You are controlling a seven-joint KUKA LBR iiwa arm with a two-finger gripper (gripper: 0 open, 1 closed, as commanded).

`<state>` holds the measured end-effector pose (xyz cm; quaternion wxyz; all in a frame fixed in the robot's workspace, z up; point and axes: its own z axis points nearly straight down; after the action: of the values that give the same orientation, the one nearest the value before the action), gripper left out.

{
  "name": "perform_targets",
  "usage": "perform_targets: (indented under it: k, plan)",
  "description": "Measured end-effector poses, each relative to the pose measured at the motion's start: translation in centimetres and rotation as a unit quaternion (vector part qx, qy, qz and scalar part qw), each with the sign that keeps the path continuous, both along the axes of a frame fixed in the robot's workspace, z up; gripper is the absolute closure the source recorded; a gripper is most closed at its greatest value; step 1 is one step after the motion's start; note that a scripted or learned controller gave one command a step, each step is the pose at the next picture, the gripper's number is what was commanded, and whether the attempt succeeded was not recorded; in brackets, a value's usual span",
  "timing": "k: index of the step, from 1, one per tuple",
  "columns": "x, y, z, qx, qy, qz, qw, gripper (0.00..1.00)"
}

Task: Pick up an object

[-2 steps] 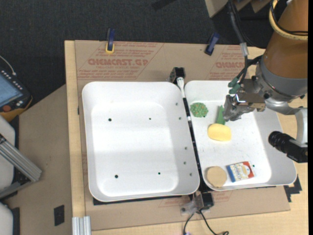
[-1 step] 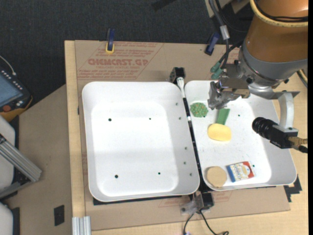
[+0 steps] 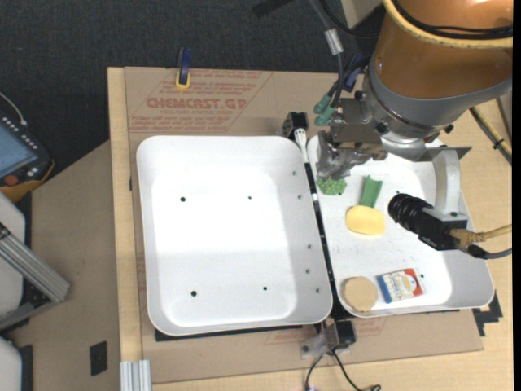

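The right bin (image 3: 383, 255) holds five loose things. A green bar (image 3: 371, 191) lies in its far part, and a yellow piece (image 3: 365, 221), rounded and smooth, lies just on the near side of the bar. A tan disc (image 3: 359, 293) lies flat by the near wall, and a card (image 3: 402, 285) with blue and red print is just to the right of the disc. The left bin (image 3: 220, 235) stands directly beside, wall against wall; it shows a few small dark dots on its floor. Both bins rest on a cardboard (image 3: 130, 120) with red print, and a blue and yellow clip (image 3: 184, 73) sits on the far edge of it.

The arm (image 3: 448, 31) comes in from the far right and covers the far right part of the right bin. The gripper (image 3: 332, 168) is low over the far left corner of this bin, directly above the lump (image 3: 332, 187); whether it is open or closed, I cannot tell, and I see nothing held in it.

Around the lump, the bin's left wall is just beside it on the left; the bar is near on the right, with a narrow strip of white floor between them; the yellow piece is a little further, to the near right.

The lump is small and dark green, with a rough, ragged outline; its far side is hidden under the gripper.

The part that shows is somewhat wider from left to right than from far to near, so its long axis seems to run across the bin; I cannot tell any front or back end on it. The bar, in contrast, runs mostly from far to near, its far end leaning a little to the right.
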<state>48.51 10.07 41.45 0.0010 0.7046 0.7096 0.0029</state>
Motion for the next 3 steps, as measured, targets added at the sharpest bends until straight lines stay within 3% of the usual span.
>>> perform_targets:
  k: [1,2,3]
  plan:
    - [-0.6,-3.2,-4.2,-0.0019,0.006,-0.005,1.0000,1.00]
    - [-0.6,-11.3,-4.2,-0.0024,0.003,-0.008,1.0000,1.00]
    - [0.8,-6.9,-5.2,-0.0009,0.004,-0.001,1.0000,1.00]
